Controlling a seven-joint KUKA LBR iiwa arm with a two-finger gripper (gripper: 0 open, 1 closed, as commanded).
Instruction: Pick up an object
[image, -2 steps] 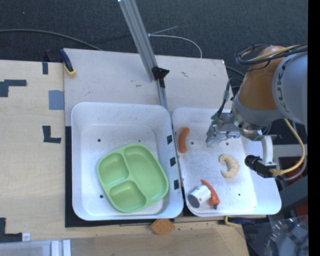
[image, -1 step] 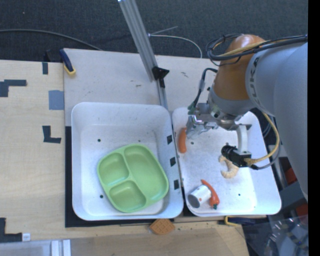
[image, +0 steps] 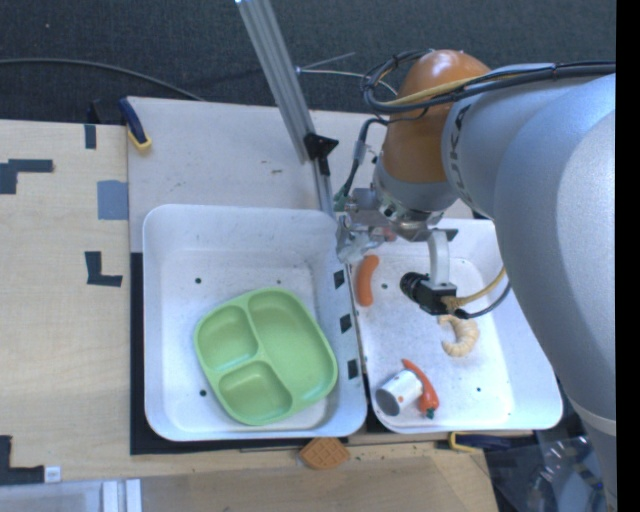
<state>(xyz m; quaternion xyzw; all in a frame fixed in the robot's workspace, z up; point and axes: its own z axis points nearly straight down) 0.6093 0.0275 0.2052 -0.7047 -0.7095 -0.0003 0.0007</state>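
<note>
No legible text (or labels) anywhere.

Light green tray (image: 265, 357), orange sausage (image: 366, 279), pale yellow shrimp (image: 460, 336), white bins (image: 160, 260)

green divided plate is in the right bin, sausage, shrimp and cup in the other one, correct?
Not quite: the green divided plate lies in the left bin, as the camera view shows. The sausage, shrimp and cup lie in the other bin, the right one.
</note>
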